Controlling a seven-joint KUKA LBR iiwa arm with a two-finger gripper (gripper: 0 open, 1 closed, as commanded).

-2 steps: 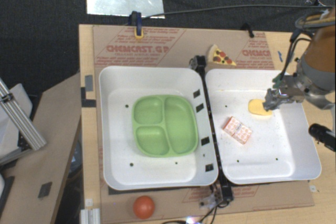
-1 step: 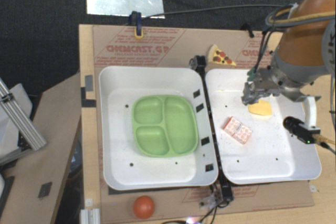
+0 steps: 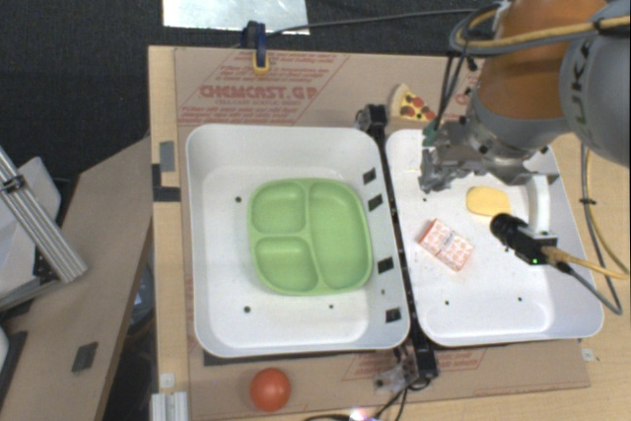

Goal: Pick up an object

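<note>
Two loose things lie in the right bin (image 3: 493, 315): a pink-and-white packet (image 3: 447, 245) near its middle and a yellow lump (image 3: 487, 201) just beyond it, toward the far right. The gripper (image 3: 432, 175) hangs over the bin's far-left part, close to the wall shared with the left bin (image 3: 217, 311). Both things are apart from it. The packet lies nearer and slightly right of it, and the lump lies to its right. The packet's long axis runs on a slant from far-left to near-right, so a grasp across its short side looks the likelier fit. The grey wrist covers the gripper's upper part, and whether it is spread or clenched cannot be told. Nothing shows in its grip. The lump's far edge sits close under the arm.
</note>
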